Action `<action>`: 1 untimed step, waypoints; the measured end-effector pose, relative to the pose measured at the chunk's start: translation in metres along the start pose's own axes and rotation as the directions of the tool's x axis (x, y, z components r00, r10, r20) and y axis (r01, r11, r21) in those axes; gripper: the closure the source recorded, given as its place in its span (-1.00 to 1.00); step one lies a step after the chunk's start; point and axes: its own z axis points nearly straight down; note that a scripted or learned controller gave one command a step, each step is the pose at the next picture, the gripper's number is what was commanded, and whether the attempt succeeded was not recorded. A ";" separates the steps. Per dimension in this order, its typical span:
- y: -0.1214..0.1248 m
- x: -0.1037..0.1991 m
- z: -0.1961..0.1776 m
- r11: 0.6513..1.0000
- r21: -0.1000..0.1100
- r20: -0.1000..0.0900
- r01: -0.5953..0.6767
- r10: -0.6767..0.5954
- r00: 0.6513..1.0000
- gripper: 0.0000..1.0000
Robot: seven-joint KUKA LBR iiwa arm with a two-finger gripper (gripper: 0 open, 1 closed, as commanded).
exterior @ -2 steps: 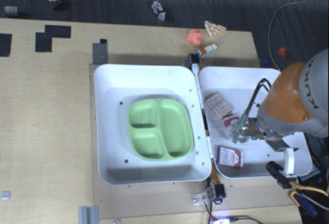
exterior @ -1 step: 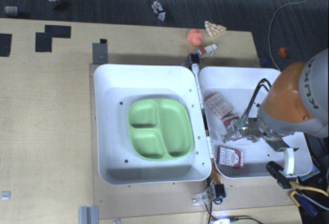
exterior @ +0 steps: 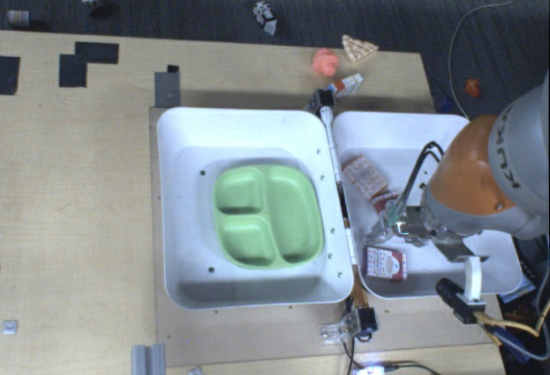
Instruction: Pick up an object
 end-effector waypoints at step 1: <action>0.002 0.000 -0.011 1.000 -0.006 0.000 0.002 -0.002 1.000 1.00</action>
